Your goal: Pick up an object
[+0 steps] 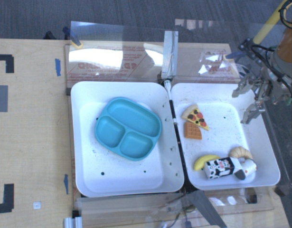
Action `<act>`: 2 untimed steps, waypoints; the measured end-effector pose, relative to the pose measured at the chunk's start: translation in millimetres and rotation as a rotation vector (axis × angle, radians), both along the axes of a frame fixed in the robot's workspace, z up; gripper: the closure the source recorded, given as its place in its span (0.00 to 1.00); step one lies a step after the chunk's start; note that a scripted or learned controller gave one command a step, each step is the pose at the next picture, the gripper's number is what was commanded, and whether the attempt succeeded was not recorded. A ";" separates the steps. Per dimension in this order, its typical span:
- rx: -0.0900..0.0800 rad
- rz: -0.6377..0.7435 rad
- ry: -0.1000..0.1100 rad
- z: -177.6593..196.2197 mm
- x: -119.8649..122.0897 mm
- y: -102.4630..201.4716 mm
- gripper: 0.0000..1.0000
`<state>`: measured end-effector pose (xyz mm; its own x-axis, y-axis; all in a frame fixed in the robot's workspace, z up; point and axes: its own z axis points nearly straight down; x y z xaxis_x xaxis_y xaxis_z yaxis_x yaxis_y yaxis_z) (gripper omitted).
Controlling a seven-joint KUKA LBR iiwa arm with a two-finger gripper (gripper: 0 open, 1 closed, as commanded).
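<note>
While the arm reached in over the right bin's [259, 141] upper right corner, its gripper [248, 103] hung above the rim there with its two fingers [251, 114] spread apart and nothing between them.

Taking that right bin as the landmark, everything loose lay inside it. A toy pizza slice [195, 115] sat in its upper left part, close to the wall it shares with the left bin. Just below the slice, and touching or nearly touching it, lay a small orange waffle piece [193, 131]. Along the bin's lower edge a cluster was gathered: a yellow banana [203, 161] toward the middle, a black-and-white spotted milk carton [221, 167] lying on its side against the banana, a pale croissant [240, 152] just above the carton's right end, and a small white and dark item [246, 169] at that same end, too blurred to name. All of these sat well apart from the gripper, lower in the bin and to its left.

The left bin [84, 127] stood side by side with the right bin, touching along the shared wall, and held a blue divided plate [128, 128] with three compartments, lying flat near its centre.
</note>
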<state>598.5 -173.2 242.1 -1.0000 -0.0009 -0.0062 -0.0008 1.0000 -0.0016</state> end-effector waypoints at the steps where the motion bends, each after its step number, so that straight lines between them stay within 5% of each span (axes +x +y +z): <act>1: 0.001 -0.237 -0.006 -142.0 11.5 27.7 0.00; 2: 0.001 -0.233 -0.011 -131.6 13.0 29.1 1.00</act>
